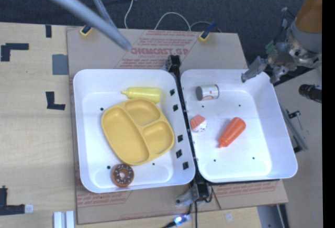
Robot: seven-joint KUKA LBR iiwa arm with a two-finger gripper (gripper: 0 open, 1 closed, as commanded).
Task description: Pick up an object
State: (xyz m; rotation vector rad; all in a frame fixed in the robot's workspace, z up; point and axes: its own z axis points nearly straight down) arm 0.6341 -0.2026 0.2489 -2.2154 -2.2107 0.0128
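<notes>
The claw point(255, 71) hangs at the upper right rim of the right bin point(282, 132), at the end of the grey arm with its orange band point(309, 12). Its fingers are small and blurred here, so I cannot tell whether they are open or closed; nothing shows between them.

Below and a little to the left of the claw lies the carrot point(232, 132), on the floor of the right bin. It is bright orange, smooth and tapered. Its long axis runs on a diagonal, the thick rounded end toward the claw at upper right and the narrow tip toward lower left.

To the left of the claw, near the bin's upper edge, a small can point(208, 92) lies on its side, its grey end turned away from the claw. Farther down and left sits a small white and orange-red piece point(198, 123), perhaps a toy food item, apart from the carrot.

Well to the claw's left, the left bin point(84, 117) holds a yellow divided plate point(137, 130), a yellow bottle point(141, 94) lying flat above it, and a brown doughnut point(122, 175) below it. Both bins rest on the desk point(31, 117).
</notes>
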